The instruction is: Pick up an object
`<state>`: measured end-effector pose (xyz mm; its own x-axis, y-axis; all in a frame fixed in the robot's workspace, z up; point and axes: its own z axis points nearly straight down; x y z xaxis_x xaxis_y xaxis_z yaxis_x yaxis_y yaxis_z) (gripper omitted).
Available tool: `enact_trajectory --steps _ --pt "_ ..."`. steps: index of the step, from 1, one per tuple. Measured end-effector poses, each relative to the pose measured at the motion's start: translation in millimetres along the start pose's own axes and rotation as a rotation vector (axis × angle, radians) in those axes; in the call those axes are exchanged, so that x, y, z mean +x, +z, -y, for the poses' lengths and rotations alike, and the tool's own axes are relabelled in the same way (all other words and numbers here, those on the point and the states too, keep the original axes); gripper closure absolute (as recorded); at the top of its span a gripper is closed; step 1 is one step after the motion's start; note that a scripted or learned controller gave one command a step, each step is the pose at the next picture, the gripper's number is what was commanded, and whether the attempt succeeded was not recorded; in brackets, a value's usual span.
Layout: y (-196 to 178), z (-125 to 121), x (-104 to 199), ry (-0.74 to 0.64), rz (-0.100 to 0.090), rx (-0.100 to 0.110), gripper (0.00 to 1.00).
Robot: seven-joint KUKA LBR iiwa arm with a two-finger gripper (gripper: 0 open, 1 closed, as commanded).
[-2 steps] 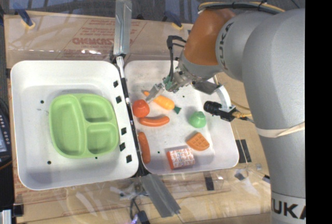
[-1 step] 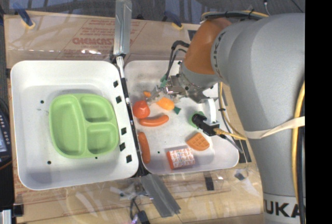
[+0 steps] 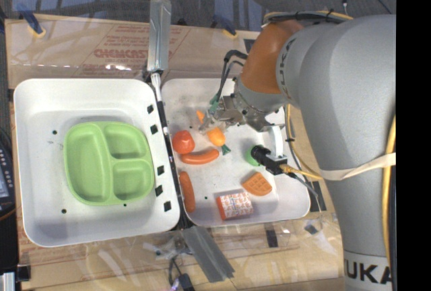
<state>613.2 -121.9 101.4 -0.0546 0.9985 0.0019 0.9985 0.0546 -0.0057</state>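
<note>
From the overhead camera I see my pincer (image 3: 217, 114) down inside the right bin (image 3: 296, 205), reaching in from the right under the smooth grey arm (image 3: 337, 81) with its glossy orange band (image 3: 266, 57). I cannot tell whether the pincer is wide or narrow; cables and the wrist body cover it.

Just below the pincer sits a small orange carrot-like piece (image 3: 216, 137) with a green stub, too close for me to say whether they touch. To the lower left of the pincer lies a rounded red tomato (image 3: 183, 142), and beside it a long, smooth sausage (image 3: 200, 157). Further down, against the bin's left wall, is a second reddish sausage (image 3: 186, 191). Below and to the right of the pincer I see a green round piece (image 3: 256, 155) partly hidden by a black fitting, a ridged orange waffle-shaped piece (image 3: 257, 184), and a small printed can (image 3: 234, 205) lying on its side.

Well to the left of the pincer, the left bin (image 3: 34, 101) holds a matte green divided tray (image 3: 108, 163) with three compartments.
</note>
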Motion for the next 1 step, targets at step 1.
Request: enact_trajectory --steps 1 --pt "-91.3 46.2 48.2 -0.081 0.001 -0.005 1.00"
